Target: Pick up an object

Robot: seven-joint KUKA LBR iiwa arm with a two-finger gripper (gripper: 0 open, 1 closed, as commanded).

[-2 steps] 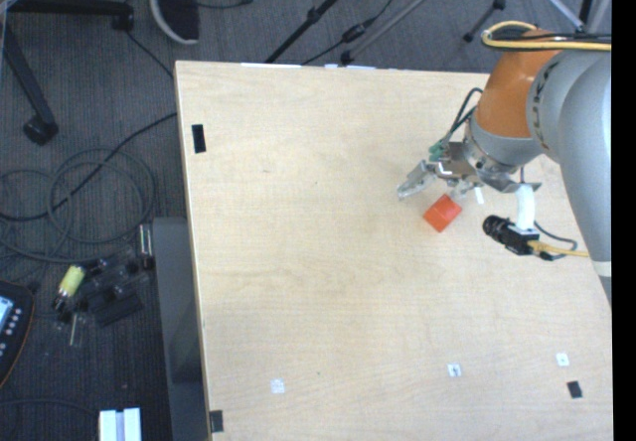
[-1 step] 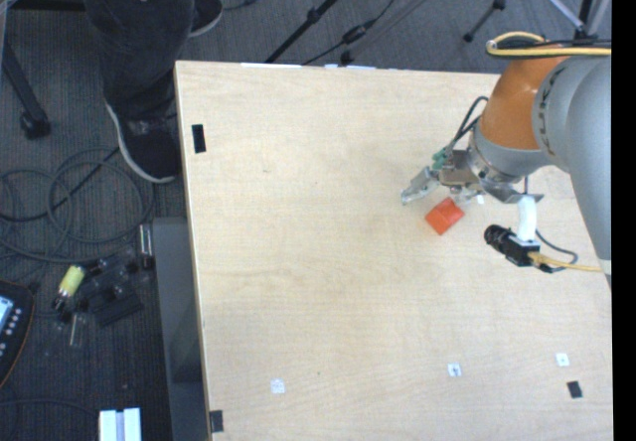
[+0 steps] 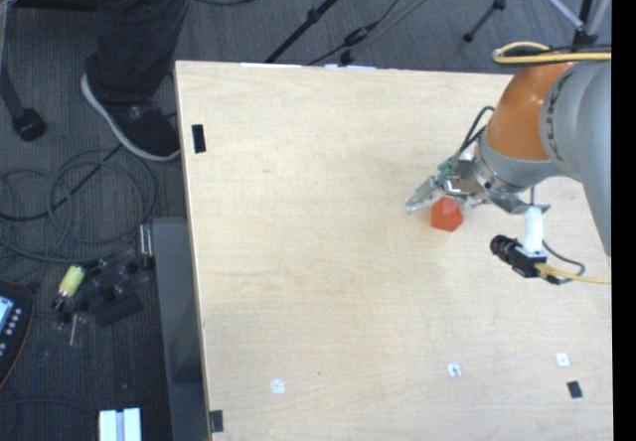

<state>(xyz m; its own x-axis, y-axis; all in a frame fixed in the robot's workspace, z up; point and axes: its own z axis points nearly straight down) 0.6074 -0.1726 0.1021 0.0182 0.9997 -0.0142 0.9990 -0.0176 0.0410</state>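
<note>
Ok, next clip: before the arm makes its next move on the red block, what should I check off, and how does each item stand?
1. Target visible: the red block lies on the wooden board, in plain sight: ok.
2. End effector near the target: it sits right against the block's upper edge in the camera view: ok.
3. Block actually gripped: contact and grip are unclear from this angle: cannot tell.
4. Nothing crowding the block: the board around it is bare wood: ok.
5. Block away from the board's edges: it lies well inside them: ok.
6. Bystander out of reach: a shoe stands on the floor off the board's far left corner, far from the arm: ok.
</note>
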